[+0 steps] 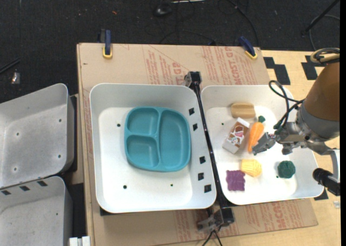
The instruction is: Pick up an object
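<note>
The right bin (303, 193) holds several small toys: a tan bread piece (243, 111), a small carton (235, 137), an orange carrot (254, 135), a yellow piece (251, 167), a purple piece (235, 180) and a dark green round piece (286, 170). My gripper (264, 144) hangs over the middle of this bin, just right of the carrot and above the yellow piece. Nothing shows between its dark fingers. The arm comes in from the right, its orange band (327, 96) above the bin's right side.
The left bin (108, 110) carries a teal divided plate (158, 139). A black divider (204, 142) runs between the two bins. White trays (32, 131) lie off the bench at the left. Clamps hold the cardboard base at its far edge.
</note>
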